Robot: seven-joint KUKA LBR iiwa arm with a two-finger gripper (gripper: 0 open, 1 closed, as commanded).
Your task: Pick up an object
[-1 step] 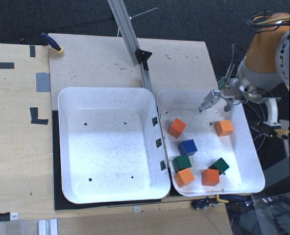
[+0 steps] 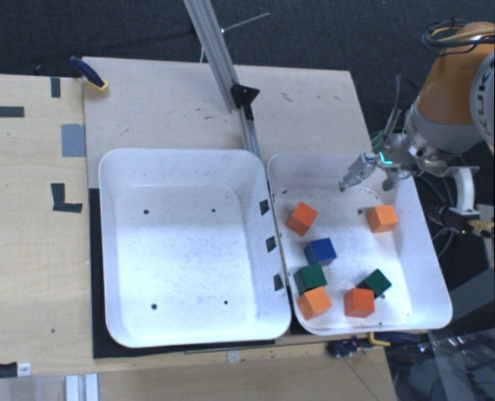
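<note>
Gripper (image 2: 366, 174) hung over the right bin's (image 2: 431, 261) far end, carrying nothing, jaws too blurry to call, so I'd say it was just approaching and needed to drop onto the nearby orange cube (image 2: 382, 218).

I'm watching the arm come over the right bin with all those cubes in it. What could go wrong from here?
1. The green cube and an orange cube sit touching, with the blue cube close by; a grab there could nudge neighbours or catch two.
2. The orange cube nearest the tool lies close to the right bin's wall, which may block a finger.
</note>
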